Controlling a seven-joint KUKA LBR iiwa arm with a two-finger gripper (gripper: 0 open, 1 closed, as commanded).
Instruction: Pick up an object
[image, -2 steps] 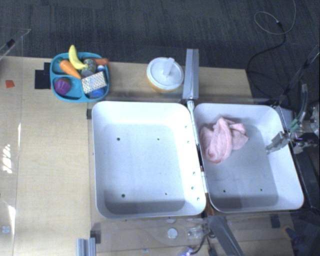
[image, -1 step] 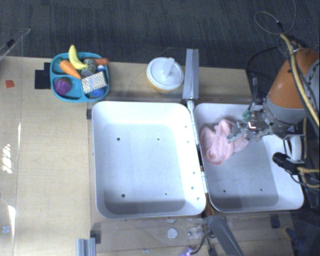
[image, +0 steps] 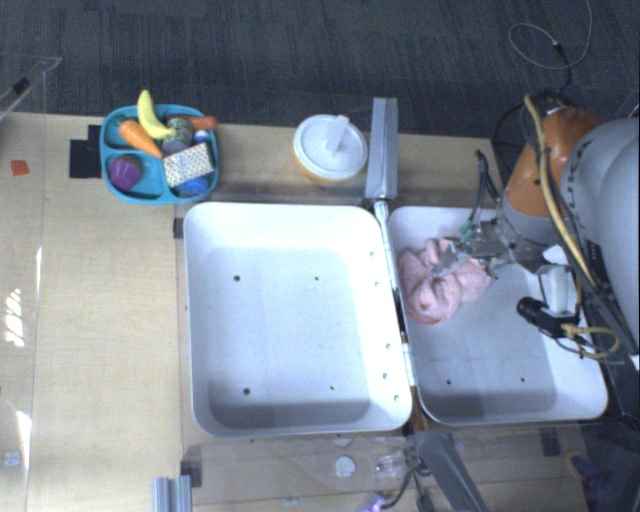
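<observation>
The gripper (image: 462, 252) is reaching into the right bin (image: 500, 385), seemingly pinching the pink cloth (image: 435, 285), so lifting straight up is looking like the next call.

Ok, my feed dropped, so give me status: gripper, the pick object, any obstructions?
Gripper down at pink cloth in right bin, grasp unconfirmed. Cloth bunched by the bin's left wall. Nothing else near it.

You will find no legible text, label, brand or number on any surface here — nothing can be read at this resolution.
</observation>
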